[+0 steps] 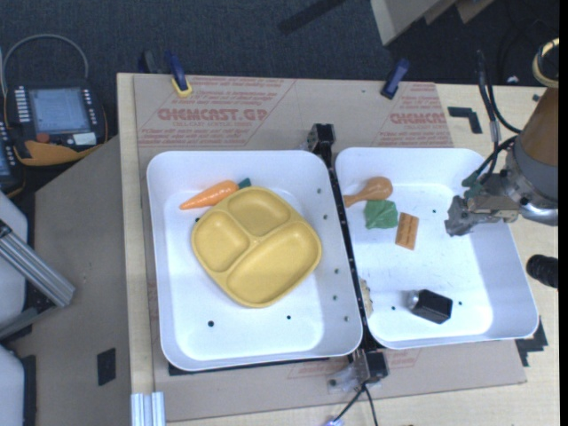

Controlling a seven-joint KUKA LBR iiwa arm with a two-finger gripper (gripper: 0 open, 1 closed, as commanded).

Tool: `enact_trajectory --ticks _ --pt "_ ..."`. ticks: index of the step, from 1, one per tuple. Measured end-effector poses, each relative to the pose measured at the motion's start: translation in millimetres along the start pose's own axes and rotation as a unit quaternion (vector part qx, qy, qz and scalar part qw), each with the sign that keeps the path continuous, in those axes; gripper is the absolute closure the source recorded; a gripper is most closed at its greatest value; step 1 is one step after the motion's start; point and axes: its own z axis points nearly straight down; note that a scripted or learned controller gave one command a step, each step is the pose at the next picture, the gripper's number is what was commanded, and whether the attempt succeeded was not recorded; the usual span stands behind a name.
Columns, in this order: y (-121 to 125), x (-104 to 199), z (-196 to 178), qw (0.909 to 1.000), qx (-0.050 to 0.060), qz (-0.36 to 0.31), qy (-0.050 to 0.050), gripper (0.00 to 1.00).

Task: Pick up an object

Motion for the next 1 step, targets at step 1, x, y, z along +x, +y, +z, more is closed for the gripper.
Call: enact_trajectory --ticks 1 --pt "10.4 53.0 -0.2 1.0 -0.001 0.0 -0.001 1.0"
